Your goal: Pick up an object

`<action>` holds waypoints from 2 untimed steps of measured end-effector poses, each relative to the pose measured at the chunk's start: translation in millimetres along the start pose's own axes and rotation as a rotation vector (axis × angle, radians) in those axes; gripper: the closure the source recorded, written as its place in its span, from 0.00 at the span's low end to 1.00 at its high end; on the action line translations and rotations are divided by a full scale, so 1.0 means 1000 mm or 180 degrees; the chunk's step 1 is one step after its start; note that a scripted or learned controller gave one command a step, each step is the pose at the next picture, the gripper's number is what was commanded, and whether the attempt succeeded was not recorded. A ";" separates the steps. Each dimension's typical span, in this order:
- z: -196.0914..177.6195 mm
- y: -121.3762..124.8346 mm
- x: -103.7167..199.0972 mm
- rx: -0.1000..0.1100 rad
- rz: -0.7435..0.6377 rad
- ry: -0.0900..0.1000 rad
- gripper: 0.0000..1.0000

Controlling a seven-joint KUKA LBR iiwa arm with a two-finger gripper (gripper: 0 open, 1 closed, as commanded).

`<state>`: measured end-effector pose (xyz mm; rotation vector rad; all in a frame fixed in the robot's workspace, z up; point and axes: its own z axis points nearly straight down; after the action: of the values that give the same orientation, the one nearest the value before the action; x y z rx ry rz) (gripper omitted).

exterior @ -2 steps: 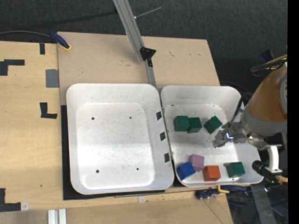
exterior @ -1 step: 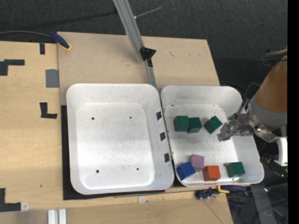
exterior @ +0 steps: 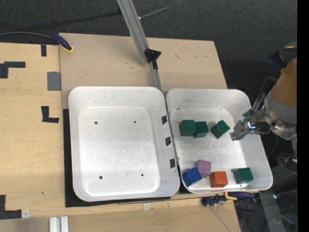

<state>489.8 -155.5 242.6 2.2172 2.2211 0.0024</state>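
Note:
The right bin (exterior: 251, 149) holds several blocks. Two dark green blocks (exterior: 193, 128) touch side by side near the middle, and a third green block (exterior: 220, 128) lies tilted just right of them. Along the front lie a blue block (exterior: 191, 176), a purple block (exterior: 204, 166), an orange block (exterior: 218, 179) and a green block (exterior: 243, 175). My gripper (exterior: 240, 132) hangs over the right side of this bin, just right of the tilted green block, and I see no block between its fingers.
The left bin (exterior: 77, 129) stands beside the right one, joined at a middle rim with black clips. A metal pole (exterior: 137, 30) slants across the bench at the back. Black tape marks lie on the wood at the left.

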 end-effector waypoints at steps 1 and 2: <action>0.012 0.017 0.046 0.0018 -0.0011 0.0007 1.00; 0.004 0.026 0.098 0.0014 -0.0017 0.0010 1.00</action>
<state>515.5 -56.9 238.6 2.2150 2.2309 0.0012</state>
